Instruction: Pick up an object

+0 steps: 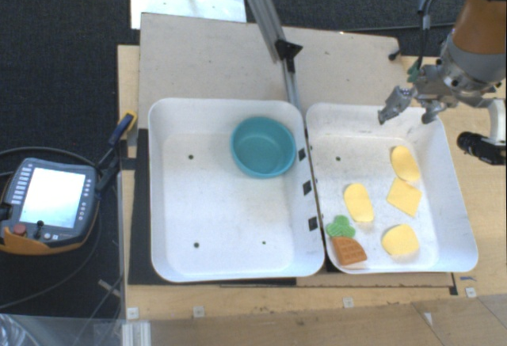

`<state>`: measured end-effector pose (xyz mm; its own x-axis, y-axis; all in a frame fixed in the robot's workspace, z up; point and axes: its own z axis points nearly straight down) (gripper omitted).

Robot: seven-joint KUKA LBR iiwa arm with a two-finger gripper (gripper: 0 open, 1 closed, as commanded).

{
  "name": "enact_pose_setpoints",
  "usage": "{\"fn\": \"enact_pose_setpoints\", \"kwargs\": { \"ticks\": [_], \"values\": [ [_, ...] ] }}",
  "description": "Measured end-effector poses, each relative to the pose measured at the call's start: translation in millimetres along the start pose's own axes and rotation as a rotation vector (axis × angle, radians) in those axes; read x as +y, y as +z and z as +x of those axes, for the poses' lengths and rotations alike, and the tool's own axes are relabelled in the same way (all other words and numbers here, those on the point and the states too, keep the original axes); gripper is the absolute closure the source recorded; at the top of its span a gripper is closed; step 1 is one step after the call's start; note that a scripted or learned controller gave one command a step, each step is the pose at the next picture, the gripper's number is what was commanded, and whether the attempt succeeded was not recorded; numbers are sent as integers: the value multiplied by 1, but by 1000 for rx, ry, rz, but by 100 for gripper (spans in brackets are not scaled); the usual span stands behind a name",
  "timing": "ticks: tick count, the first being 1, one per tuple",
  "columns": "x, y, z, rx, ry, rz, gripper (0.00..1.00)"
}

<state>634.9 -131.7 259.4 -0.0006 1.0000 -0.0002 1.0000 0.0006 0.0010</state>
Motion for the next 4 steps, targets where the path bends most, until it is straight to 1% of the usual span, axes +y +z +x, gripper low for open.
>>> {"fn": "enact_pose_setpoints", "kwargs": {
  "ticks": [1,2,3,4],
  "values": [
    [4,61,3,1,0,5,0],
    [9,106,-1,1,1,4,0],
    [17,159,3,1,0,4,0],
    [19,146,2,0,0,-2,100]
  ]
}}
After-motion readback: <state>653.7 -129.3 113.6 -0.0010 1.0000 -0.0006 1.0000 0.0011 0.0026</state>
